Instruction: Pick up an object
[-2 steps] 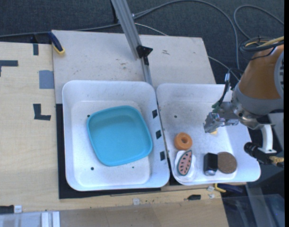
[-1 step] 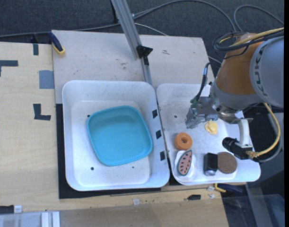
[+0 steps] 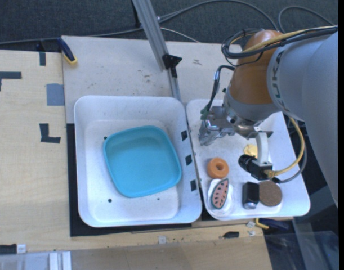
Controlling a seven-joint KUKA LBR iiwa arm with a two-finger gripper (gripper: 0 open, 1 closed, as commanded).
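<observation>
Claw [image 3: 208, 134]: low over right bin [image 3: 290, 151], upper left corner; finger state cannot be told. Below it: orange ring [image 3: 218, 167], watermelon slice [image 3: 219, 194], brown disc [image 3: 269, 194]. Left bin [image 3: 87, 151]: blue plate [image 3: 142, 160]. All on tabletop [image 3: 25, 167].

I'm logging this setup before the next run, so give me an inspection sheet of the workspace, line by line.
Surface: bench bearing two white bins, left bin and right bin, side by side.
Job's things: right bin holds an orange ring, a watermelon slice, a brown disc, a dark block and a small yellow piece.
Clutter: blue tray lying in the left bin.
Tool: tool low over the right bin's upper left, above the ring; finger state unclear.
Cables: black and yellow cables looping along the arm.
Surroundings: metal post slanting across the bench; tape marks on the left board.
</observation>
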